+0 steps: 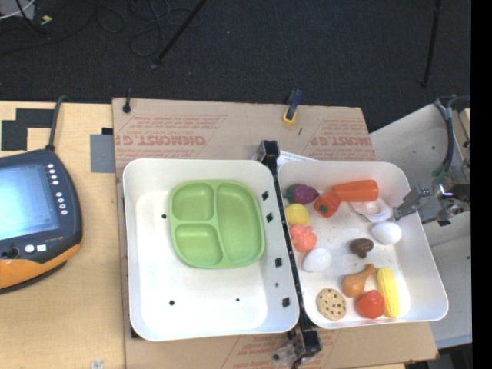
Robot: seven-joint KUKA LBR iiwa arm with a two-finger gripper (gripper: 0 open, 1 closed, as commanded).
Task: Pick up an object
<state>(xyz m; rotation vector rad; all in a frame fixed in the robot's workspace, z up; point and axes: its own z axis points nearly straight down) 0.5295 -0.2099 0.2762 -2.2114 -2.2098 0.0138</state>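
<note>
Beside the right bin (430, 283), the gripper (409, 206) hovers at the rim, finger state unclear. Carrot (355, 191) lies just beyond it, white egg (386, 233) nearest; descending squarely over the egg looks wisest.

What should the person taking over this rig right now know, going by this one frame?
Gripper: at the right bin's right rim, near the white egg; nothing visibly held, and the jaws are too small to read.
Right bin contents: carrot, grapes, lemon, pink piece, second white egg, brown piece, drumstick, cookie, tomato, corn.
Left bin: green divided plate, with no toy food on it.
Done: no pick visible.
Left: grasp one object and lift it.
</note>
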